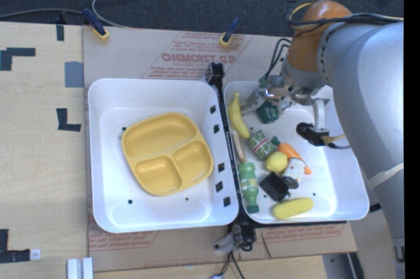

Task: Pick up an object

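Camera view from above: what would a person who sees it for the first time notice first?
Probably the yellow divided plate, alone in the left bin. Next, the grey arm with its orange band reaching in from the right, its gripper low over the far end of the right bin. There a banana, a green bottle and a corn cob lie among small toys.

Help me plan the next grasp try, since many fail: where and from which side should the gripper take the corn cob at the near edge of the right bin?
Grip the corn cob across its middle, coming from above. It lies flat with its long axis across the right bin, so fingers could close over its narrow width. The black block lies close at its upper left, so staying right of centre seems safer.
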Tool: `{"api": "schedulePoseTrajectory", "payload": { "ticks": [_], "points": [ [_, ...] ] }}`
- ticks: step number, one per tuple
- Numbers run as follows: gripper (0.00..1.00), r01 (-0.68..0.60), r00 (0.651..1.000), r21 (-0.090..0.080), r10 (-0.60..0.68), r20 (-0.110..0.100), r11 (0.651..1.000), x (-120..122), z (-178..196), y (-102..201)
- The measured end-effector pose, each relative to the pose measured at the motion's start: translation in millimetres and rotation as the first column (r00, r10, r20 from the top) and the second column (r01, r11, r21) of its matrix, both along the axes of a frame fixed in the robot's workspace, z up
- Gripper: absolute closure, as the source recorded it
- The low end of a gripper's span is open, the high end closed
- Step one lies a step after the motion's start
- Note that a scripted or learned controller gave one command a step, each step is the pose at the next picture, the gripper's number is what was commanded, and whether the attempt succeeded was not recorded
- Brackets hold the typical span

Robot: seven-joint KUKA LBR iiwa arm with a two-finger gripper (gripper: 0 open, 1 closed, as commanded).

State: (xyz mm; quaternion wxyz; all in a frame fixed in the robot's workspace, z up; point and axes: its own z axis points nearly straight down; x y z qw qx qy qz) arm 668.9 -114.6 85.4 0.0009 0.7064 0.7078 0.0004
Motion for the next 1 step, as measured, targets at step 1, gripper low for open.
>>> {"api": "schedulePoseTrajectory", "payload": {
  "ticks": [1],
  "points": [
    [1.0, -0.002, 1.0, -0.002, 0.002, 0.0, 1.0, 0.3, 10.4, -0.4]
  ]
}}
